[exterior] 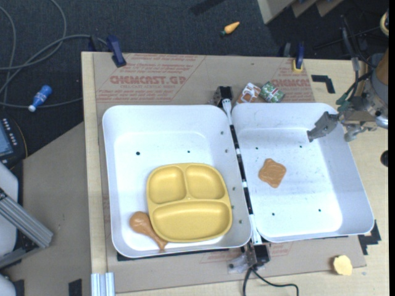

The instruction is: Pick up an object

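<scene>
A flat brown, cookie-like piece (271,172) lies near the middle of the right bin (345,221). In the left bin (123,140) sits a yellow divided plate (188,201). A tan drumstick-shaped toy (145,225) lies against the plate's lower left edge. My gripper (337,129) hangs over the right bin's upper right corner, up and to the right of the brown piece and well apart from it. Its fingers are spread open and hold nothing.
Small packets (260,92) lie on the cardboard behind the bins. A yellow lump (341,264) rests off the right bin's front corner. Blue clamps (115,50) hold the board's back edge. On the floor are an orange bit (231,27) and a blue bottle (40,96).
</scene>
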You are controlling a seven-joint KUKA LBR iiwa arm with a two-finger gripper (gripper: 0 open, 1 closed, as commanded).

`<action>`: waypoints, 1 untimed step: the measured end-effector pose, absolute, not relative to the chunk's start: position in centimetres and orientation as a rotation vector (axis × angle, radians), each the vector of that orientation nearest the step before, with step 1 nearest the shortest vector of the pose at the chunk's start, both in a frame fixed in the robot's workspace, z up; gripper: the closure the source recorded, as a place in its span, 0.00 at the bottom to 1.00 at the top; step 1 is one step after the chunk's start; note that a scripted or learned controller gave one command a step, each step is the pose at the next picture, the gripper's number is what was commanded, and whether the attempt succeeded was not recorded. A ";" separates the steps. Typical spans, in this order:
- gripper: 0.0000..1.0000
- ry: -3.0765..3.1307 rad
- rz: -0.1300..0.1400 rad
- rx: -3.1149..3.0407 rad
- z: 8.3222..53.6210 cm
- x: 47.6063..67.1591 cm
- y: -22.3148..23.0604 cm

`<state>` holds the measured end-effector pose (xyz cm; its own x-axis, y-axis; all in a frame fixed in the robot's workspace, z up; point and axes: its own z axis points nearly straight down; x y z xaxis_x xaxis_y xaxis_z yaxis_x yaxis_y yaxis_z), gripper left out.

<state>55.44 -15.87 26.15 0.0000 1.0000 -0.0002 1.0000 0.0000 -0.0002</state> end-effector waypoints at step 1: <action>0.00 2.235 -0.005 2.221 16.0 57.4 -9.7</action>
<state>57.35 -9.71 15.97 -0.0064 1.0000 0.0043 0.9999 0.0064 -0.0086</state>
